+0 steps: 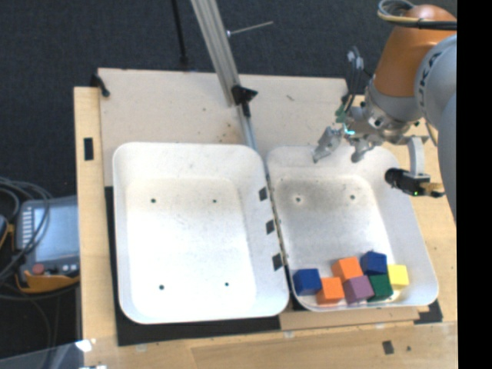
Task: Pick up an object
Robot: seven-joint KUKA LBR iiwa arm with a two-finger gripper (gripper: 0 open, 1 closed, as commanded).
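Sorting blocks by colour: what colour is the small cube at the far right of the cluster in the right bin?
Yellow, clearest in the camera view.

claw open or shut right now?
Open: the claw hangs above the right bin's far rim, fingers spread with a gap, nothing between them.

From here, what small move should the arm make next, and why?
Probably travel toward the near end of the right bin. The gripper hangs open over the bin's far rim with nothing between its fingers, while the blocks sit clustered at the near edge, so it should get above them before descending.
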